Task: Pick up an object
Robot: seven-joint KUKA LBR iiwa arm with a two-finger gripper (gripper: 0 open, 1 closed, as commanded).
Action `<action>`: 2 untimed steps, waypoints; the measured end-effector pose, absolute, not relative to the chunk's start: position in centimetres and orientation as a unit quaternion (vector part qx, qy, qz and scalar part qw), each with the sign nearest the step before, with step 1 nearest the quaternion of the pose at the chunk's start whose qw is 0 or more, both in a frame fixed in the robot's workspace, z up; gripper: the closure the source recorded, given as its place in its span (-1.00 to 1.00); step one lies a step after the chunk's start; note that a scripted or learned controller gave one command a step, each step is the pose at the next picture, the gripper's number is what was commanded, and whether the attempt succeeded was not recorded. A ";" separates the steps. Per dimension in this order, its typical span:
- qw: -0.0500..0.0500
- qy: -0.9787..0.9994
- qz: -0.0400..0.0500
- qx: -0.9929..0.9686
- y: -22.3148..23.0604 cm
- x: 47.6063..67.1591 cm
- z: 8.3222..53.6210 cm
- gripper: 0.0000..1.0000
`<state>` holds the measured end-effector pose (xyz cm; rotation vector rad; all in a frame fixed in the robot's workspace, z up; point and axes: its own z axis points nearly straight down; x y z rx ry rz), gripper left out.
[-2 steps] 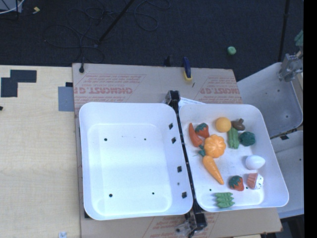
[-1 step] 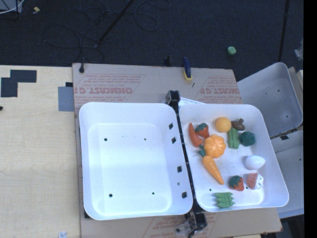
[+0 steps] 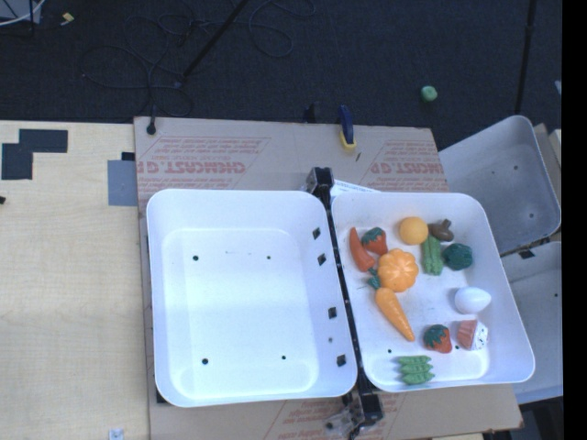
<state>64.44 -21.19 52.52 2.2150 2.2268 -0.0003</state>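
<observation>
The right bin holds several toy foods. An orange pumpkin lies near its middle, with a carrot just below it. A red pepper and a strawberry sit at the left. A yellow-orange ball, a brown piece, a green cucumber and broccoli are at the top right. A white egg, a small strawberry, a red-and-white piece and a green pea pod lie lower down.
The left bin stands beside the right one on a cardboard sheet. A black clip strip joins the bins. A grey metal plate lies at the right. A blue-yellow clamp sits at the cardboard's far edge.
</observation>
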 end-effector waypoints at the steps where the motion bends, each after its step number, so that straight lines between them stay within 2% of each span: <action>1: 0.000 0.710 -0.001 0.705 -21.2 64.4 53.8 1.00; 2: -0.002 0.711 -0.001 0.703 -21.1 64.5 53.7 1.00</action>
